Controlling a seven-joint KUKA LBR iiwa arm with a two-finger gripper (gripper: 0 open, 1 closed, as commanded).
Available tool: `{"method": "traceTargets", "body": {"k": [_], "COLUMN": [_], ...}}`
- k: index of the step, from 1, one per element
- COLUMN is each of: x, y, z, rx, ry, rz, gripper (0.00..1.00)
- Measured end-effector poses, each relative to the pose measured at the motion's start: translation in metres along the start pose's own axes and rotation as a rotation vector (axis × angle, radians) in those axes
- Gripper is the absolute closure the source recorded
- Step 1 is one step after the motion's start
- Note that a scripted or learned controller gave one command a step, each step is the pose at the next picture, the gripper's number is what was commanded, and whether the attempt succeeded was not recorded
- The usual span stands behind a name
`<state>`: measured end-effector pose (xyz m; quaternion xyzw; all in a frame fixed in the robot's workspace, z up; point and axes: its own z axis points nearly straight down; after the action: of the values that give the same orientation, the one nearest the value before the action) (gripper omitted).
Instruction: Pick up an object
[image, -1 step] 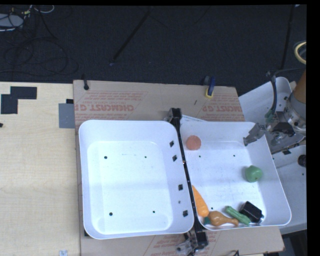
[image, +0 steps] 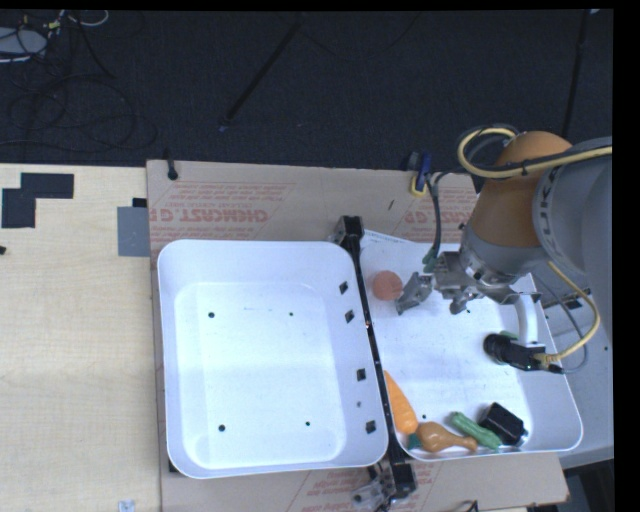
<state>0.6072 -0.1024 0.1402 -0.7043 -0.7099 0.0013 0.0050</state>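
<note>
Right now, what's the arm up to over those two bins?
The arm is reaching in over the right bin, with its pincer low near the back, close beside a small pinkish ball. Nothing is visible between its fingers. An orange carrot, a green piece and a black block lie along the bin's front edge. The left bin sits alongside.

The bench is pale wood. A printed cardboard sheet lies on it — two white bins rest on that, the left bin and the right bin touching.
</note>
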Motion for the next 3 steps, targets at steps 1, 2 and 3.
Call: {"method": "traceTargets", "body": {"k": [1,2,3], "x": [-0.006,-0.004,0.019], "y": [0.000,-0.050,-0.058], "z": [-0.015,0.033,0.054], "rx": [-0.004,0.002,-0.007], "ry": [-0.004,-0.003,-0.006], "rz": [0.006,0.009,0.007], "gripper": [1.00,1.00,1.00]}}
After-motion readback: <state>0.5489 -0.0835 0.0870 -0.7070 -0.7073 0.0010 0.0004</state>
